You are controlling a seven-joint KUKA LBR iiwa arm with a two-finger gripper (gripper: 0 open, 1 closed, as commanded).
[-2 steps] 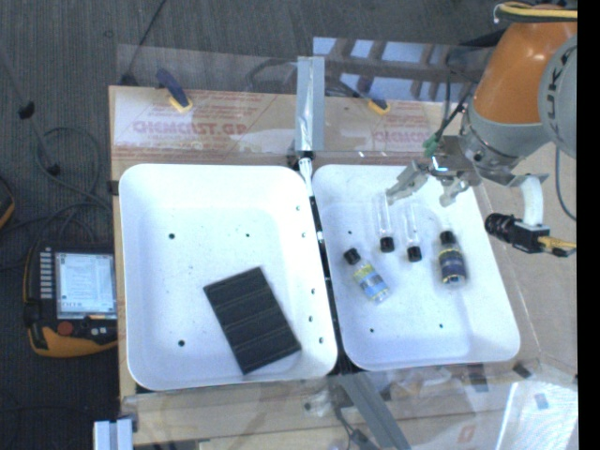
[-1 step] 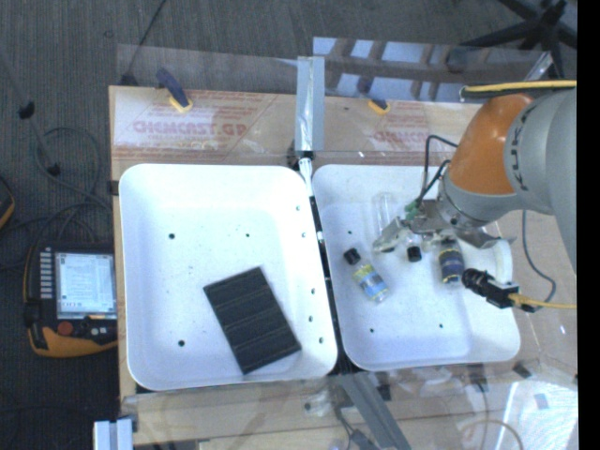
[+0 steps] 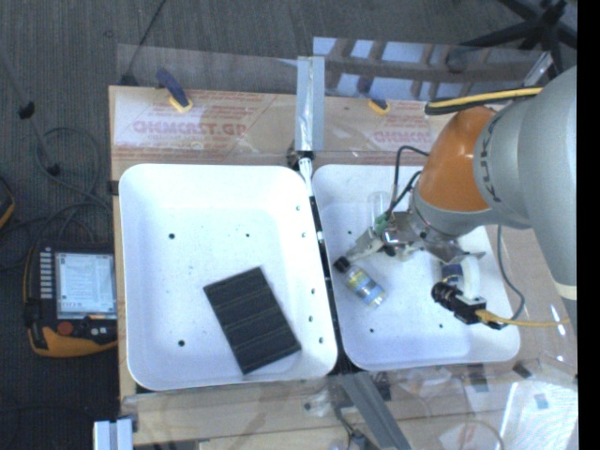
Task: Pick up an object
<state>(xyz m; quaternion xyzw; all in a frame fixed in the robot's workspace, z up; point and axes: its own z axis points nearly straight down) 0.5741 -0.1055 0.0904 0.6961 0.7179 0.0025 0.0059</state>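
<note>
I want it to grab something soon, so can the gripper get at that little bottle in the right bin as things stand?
Probably yes. The gripper hangs just above and beside the small bottle in the right bin, and nothing lies on top of the bottle. The bin's wall is close, which could crowd the approach.

Tool (image 3: 375, 242) fingertips blurred; arm (image 3: 525, 157) cut off at right edge.

Dark grey carpet (image 3: 216, 17) covers the floor around the bench. At nine o'clock thin black cables (image 3: 56, 172) loop across it, and below them lies an orange-edged handheld controller (image 3: 73, 298) with a lit screen. At one o'clock the wheeled base of an office chair (image 3: 511, 7) reaches in. Light is even and soft.
</note>
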